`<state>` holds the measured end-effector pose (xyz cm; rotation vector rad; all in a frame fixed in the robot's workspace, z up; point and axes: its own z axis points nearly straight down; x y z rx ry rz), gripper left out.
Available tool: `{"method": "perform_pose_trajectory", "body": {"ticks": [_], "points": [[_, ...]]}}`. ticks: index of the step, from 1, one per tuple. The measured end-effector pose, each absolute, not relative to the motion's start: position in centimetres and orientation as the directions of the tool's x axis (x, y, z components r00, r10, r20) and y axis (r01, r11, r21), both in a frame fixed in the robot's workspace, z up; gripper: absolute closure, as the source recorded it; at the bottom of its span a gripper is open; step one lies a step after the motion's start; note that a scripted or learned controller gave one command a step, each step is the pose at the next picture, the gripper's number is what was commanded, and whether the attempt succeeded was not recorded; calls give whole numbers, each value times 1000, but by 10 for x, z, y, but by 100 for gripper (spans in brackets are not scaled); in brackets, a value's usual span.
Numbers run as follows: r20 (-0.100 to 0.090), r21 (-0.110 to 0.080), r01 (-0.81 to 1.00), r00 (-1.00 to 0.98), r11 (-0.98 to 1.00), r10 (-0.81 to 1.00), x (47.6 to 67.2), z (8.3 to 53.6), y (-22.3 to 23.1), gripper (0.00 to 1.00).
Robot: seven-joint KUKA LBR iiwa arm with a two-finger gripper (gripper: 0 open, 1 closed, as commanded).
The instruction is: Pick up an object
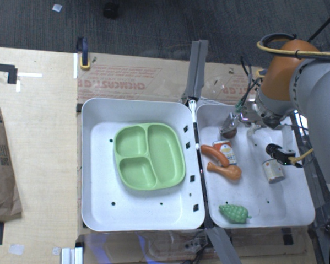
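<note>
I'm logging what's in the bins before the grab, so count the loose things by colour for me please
Green: 2, the plate and a knobbly toy
Orange: 2, a sausage and a gourd-shaped toy
Grey: 1, a small cylinder
Red and white: 1, a small packet
Total: 6

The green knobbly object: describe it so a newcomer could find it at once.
Look in the right-hand white bin, the one the arm works over. Near its front edge lies the green knobbly object, apart from the others. It is the bin's lone green item; the hot dog and orange piece lie further back.
</note>
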<state>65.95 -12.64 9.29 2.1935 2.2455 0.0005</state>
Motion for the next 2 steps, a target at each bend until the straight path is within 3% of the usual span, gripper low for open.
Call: {"method": "perform_pose_trajectory", "body": {"ticks": [1,2], "points": [[-3,4,1000,-24,24,1000,660,103,-127,100],[-1,-1,1000,24,-24,1000,659,192,-48,100]]}}
